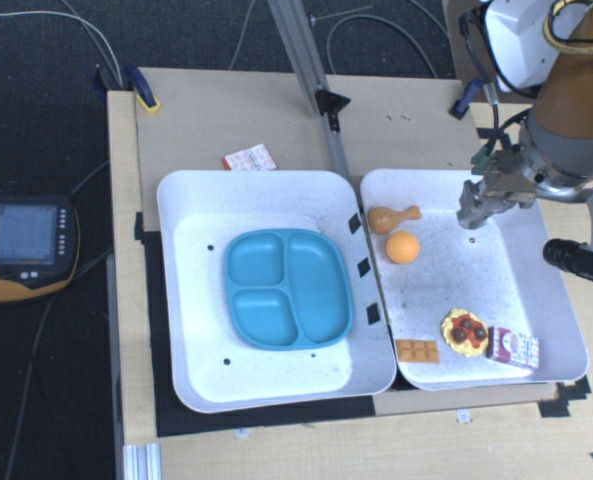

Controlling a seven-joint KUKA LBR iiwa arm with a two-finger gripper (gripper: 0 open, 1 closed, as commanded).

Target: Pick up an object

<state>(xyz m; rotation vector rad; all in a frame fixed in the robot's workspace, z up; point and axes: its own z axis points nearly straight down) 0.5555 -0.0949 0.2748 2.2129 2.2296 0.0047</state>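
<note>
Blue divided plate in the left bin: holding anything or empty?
Empty. All three compartments of the blue plate show bare blue; the toy food lies in the right bin.

A pale wooden bench [226, 118] stands on dark carpet [36, 388] below my station. Thin cables [66, 13] trail across the floor. A handheld control pendant [21, 243] lies left of the bench, a grey metal post [301, 48] slants overhead, and blue clamps [141, 88] grip the bench's far edge.
</note>
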